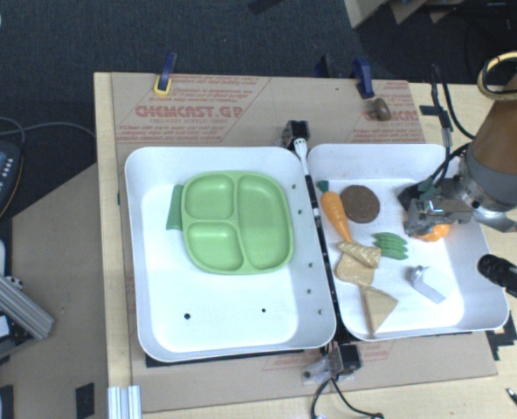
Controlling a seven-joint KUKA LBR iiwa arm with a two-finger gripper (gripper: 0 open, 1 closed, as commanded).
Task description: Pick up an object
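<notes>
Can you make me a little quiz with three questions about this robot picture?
1. True or false: the green divided plate lies in the left bin.
2. Which lies nearest the carrot? A) brown round disc B) grey block C) yellow clamp
3. Fill in: the gripper is over an ______ object in the right bin.

Key: 1 true; 2 A; 3 orange.
</notes>
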